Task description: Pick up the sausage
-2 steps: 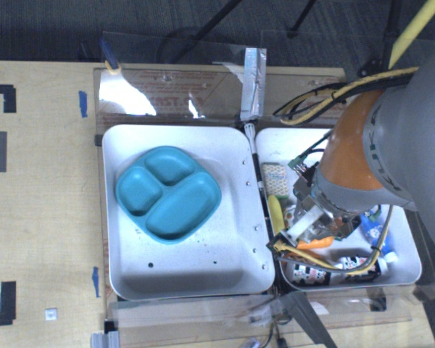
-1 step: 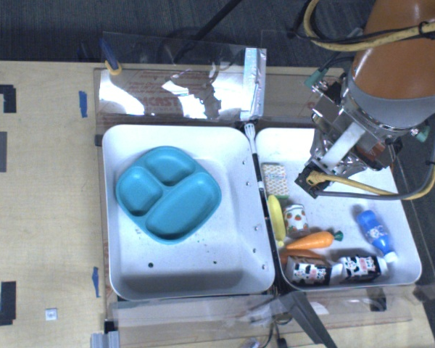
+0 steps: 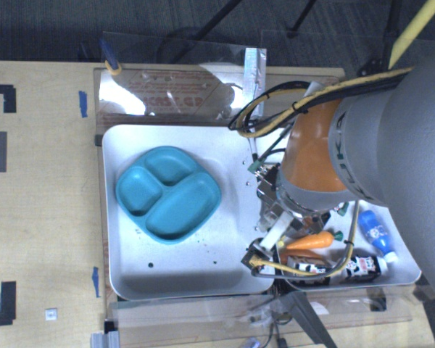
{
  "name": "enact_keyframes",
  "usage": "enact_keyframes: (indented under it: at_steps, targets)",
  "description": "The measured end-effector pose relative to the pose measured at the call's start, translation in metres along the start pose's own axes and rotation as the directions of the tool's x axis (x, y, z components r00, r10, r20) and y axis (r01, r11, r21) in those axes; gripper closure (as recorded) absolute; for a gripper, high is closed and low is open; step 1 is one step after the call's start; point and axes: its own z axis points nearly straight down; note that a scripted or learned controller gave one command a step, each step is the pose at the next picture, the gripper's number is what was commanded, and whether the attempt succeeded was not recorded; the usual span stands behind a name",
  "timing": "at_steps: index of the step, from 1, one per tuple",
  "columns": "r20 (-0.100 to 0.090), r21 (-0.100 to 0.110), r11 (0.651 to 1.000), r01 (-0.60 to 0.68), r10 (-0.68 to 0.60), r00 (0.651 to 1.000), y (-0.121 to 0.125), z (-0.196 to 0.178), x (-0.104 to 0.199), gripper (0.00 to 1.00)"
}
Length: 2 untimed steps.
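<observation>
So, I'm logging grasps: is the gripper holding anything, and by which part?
Cannot be told: the arm covers that spot, right beside the carrot.

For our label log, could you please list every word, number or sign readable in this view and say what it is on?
No text can be read outright.
Reddish print on the clear panel above the left bin in the view: several lines, too blurred to read.
Pale label on the blue bottle in the right bin: too small to read.
White marks on the black-and-white item beside it: illegible.
</observation>
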Motion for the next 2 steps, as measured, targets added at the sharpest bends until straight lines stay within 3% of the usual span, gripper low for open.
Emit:
enact_keyframes:
  at_steps: [1, 2]
  targets:
    - [0.001, 0.001, 0.985, 0.17, -0.17, 0.985, -0.012, 0.007, 0.012, 1.0]
    - [-0.001, -0.003, 0.98, 0.197, -0.197, 0.98, 0.051, -0.143, -0.053, 1.0]
